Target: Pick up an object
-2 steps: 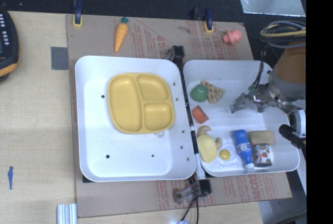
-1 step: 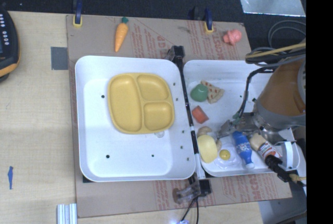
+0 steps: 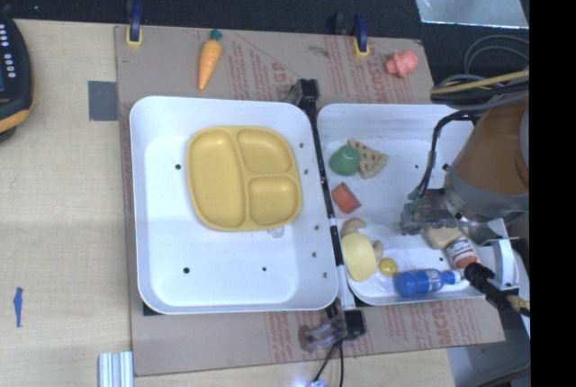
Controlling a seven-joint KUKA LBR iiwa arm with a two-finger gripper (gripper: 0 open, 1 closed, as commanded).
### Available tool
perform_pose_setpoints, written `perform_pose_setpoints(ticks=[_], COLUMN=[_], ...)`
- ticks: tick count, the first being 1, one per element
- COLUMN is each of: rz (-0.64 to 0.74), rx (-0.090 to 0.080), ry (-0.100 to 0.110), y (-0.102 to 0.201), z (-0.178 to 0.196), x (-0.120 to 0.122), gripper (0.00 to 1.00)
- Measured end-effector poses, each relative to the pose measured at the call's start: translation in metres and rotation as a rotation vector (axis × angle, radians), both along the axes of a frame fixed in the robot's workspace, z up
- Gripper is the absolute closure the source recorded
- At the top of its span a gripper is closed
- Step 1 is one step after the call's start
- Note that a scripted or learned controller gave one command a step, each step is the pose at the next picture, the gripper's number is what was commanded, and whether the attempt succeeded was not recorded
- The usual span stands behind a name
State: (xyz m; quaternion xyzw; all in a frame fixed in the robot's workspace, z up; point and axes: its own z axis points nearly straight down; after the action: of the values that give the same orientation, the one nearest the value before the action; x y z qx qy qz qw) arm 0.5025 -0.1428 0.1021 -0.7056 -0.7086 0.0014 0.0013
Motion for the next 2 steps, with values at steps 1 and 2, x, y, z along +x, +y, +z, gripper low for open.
perform_pose_setpoints(ticks=[1,2], rz=[0.01,0.001], rx=[0.002,0.0], ry=[-0.014,0.0], y=[0.0947,0.0884], z=[0.0994,0.0932], x=[0.0654,0.0606], gripper=[1.0,0.0])
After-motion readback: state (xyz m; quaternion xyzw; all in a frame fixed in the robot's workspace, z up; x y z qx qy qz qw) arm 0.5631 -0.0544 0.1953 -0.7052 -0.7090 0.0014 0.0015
